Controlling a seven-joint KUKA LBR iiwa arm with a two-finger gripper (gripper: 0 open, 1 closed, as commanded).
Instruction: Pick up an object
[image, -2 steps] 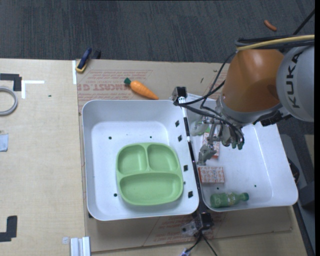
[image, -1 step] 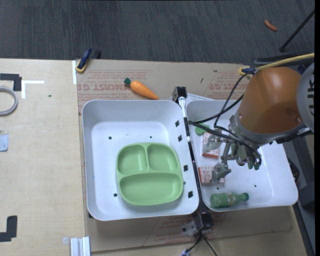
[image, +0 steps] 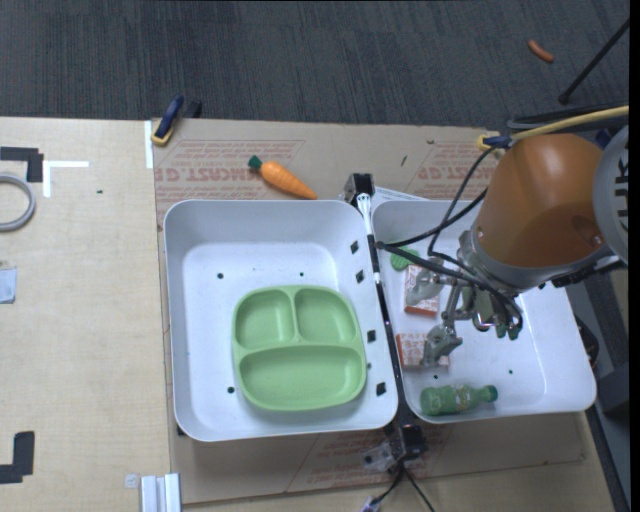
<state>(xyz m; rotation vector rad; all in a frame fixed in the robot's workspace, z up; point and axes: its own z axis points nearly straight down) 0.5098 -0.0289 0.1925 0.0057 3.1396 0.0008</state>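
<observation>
My gripper (image: 438, 346) hangs low inside the right bin (image: 560, 375), below the arm's orange band (image: 545, 200). It sits just to the right of a small red-and-white packet (image: 408, 348), close to it or touching it; I cannot tell which. A green bottle (image: 457, 399) lies on its side near the bin's front wall, just below the gripper. A second red-and-white packet (image: 421, 292) lies further back, and a small green item (image: 400, 262) peeks out behind it. The arm hides part of the bin's right side.
The left bin (image: 200, 260) holds a green divided plate (image: 298, 347). A toy carrot (image: 284, 177) lies on the cardboard behind the bins. A blue-handled tool (image: 167, 118) and a tape roll (image: 12, 200) lie further left. Cables run over the right bin's back.
</observation>
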